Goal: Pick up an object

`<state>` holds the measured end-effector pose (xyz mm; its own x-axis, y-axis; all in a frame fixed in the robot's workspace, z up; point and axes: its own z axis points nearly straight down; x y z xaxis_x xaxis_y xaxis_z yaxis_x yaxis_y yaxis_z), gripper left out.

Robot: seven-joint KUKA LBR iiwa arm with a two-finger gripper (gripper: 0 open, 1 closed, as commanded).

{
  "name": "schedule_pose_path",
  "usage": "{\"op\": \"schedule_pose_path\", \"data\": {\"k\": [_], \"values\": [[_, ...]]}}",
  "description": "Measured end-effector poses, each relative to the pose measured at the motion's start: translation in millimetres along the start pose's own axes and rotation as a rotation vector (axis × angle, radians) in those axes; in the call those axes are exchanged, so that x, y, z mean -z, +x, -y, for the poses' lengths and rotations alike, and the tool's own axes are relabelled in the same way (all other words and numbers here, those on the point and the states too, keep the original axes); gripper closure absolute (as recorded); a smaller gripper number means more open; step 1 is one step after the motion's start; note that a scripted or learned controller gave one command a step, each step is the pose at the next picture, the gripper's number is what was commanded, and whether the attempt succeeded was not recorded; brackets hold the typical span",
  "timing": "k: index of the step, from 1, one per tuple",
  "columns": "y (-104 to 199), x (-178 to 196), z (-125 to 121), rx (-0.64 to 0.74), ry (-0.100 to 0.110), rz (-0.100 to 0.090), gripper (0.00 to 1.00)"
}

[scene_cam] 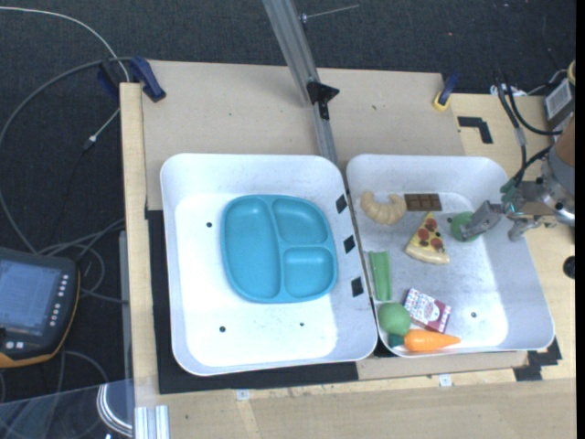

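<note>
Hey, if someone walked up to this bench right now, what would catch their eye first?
Probably the blue divided plate, alone in the left bin. Next, the right bin with its toy food: a croissant, a pizza slice and an orange carrot at the near edge. The gripper sits over that bin's far right side, beside a dark green piece.

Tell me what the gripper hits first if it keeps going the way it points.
The gripper points left across the right bin. A green object sits right at its fingertips, so probably that first, then the pizza slice beyond. Its height above the bin floor is unclear.
</note>
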<state>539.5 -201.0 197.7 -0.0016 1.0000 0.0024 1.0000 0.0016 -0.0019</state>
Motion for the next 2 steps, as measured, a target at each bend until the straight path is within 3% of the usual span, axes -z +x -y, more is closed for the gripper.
{"op": "schedule_pose_path", "data": {"k": [1,2], "values": [[0,0,0,0.0,0.0,0.0,0.0],[-6,-43,-2,-0.002,0.002,0.0,0.0]]}}
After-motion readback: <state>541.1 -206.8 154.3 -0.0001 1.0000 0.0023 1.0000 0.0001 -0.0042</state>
